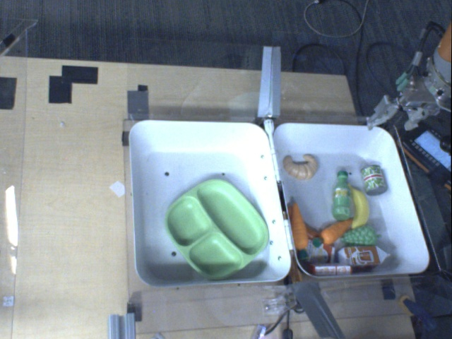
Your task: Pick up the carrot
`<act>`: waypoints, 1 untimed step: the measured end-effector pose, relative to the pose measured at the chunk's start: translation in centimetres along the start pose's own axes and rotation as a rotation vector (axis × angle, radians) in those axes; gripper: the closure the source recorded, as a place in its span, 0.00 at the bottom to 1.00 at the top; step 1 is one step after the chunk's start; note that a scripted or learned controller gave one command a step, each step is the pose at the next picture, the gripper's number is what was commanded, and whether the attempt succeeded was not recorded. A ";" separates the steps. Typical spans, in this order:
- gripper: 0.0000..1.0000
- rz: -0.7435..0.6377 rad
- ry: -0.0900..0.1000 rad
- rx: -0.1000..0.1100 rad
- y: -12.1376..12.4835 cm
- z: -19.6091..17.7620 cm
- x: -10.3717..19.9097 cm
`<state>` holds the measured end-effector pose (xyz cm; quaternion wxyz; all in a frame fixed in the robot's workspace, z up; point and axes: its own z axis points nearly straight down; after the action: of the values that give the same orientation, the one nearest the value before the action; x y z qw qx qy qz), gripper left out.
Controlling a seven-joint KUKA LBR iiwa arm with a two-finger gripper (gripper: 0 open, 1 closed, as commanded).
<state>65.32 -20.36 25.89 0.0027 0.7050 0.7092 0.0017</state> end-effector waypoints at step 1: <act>1.00 -0.007 -0.003 -0.007 0.2 -1.3 0.1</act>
<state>65.52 -20.24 27.21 0.0063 0.7024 0.7117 0.0034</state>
